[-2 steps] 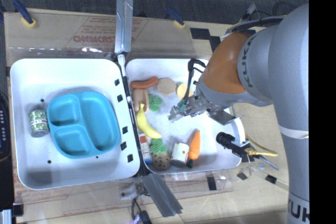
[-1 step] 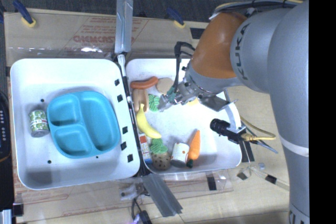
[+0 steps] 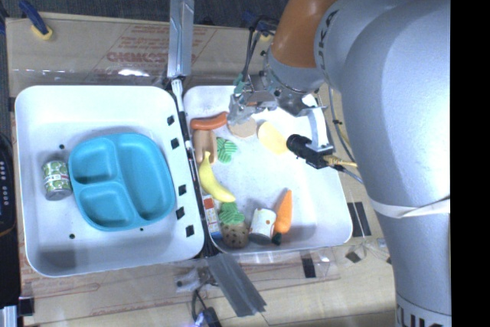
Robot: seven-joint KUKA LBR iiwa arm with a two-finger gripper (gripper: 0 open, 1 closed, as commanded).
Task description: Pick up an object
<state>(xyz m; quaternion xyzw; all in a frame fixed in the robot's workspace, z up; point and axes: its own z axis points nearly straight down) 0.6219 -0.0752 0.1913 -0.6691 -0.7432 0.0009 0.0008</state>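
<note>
Poised low over the right bin (image 3: 337,222) at its twelve o'clock: gripper (image 3: 243,112), finger state impossible to tell. Directly beneath, a pale round slice (image 3: 243,129) beside a hot dog (image 3: 208,121). Probably light, stiff, smooth plastic; best pinched across the edges.

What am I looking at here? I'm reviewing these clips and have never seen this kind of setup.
This is one camera fixed above a bench, looking down at a slant. The big grey shape with an orange band is a robot arm reaching in from the right. Its gripper hangs over the far end of the right bin.

That bin holds toy food: a hot dog, a banana, a carrot, a yellow lemon-like piece and a few smaller items. The left bin holds a blue divided plate and a small can.

I cannot tell whether the gripper holds anything.
</note>
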